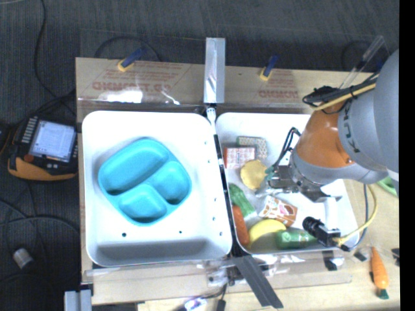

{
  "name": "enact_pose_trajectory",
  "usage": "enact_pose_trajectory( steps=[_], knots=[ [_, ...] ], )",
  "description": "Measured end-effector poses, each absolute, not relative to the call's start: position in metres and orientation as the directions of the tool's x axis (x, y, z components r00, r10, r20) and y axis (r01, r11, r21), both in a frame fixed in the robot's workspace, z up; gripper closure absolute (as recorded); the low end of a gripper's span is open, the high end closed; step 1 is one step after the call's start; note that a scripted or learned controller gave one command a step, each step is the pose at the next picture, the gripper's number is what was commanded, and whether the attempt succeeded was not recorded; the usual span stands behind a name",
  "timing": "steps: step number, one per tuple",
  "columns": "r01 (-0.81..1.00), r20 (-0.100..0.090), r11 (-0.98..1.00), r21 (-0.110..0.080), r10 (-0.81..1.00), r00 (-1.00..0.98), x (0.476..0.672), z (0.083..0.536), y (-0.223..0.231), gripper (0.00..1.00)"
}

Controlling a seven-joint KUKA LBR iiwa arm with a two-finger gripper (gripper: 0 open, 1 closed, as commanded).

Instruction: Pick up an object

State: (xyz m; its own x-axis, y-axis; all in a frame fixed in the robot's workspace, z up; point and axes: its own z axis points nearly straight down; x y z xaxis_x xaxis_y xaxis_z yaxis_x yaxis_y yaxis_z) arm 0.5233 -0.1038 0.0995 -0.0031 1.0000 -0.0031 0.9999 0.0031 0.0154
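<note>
The right bin (pixel 285 120) holds several small things: a pale yellow lump (pixel 253 172), a red and white box (pixel 238 155), a patterned packet (pixel 253 144), a red and white packet (pixel 277 210), a yellow lemon shape (pixel 266 229), a green cucumber (pixel 240 197), an orange carrot (pixel 240 222) and a green tube (pixel 295 239). My gripper (pixel 277 177) is low in this bin, just right of the pale yellow lump and above the red and white packet. Its fingers are hidden under the wrist.
The left bin (pixel 104 241) carries a blue divided tray (pixel 146 180). A metal post (pixel 214 70) stands behind the wall between the bins. An orange carrot (pixel 379 275) lies outside at the bottom right. A handheld device (pixel 47 144) sits left of the bench.
</note>
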Motion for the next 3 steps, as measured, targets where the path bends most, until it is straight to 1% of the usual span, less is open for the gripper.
enact_pose_trajectory(
  steps=[1, 2, 3],
  knots=[
    [0.997, -0.005, -0.080, -0.002, 0.997, 0.080, 0.603, 0.184, -0.089, 1.00],
    [0.997, -0.005, -0.081, -0.003, 0.997, 0.081, 0.603, 0.183, -0.089, 0.00],
    [0.991, 0.000, -0.134, 0.006, 0.991, 0.134, 0.536, 0.088, -0.118, 0.00]
  ],
)
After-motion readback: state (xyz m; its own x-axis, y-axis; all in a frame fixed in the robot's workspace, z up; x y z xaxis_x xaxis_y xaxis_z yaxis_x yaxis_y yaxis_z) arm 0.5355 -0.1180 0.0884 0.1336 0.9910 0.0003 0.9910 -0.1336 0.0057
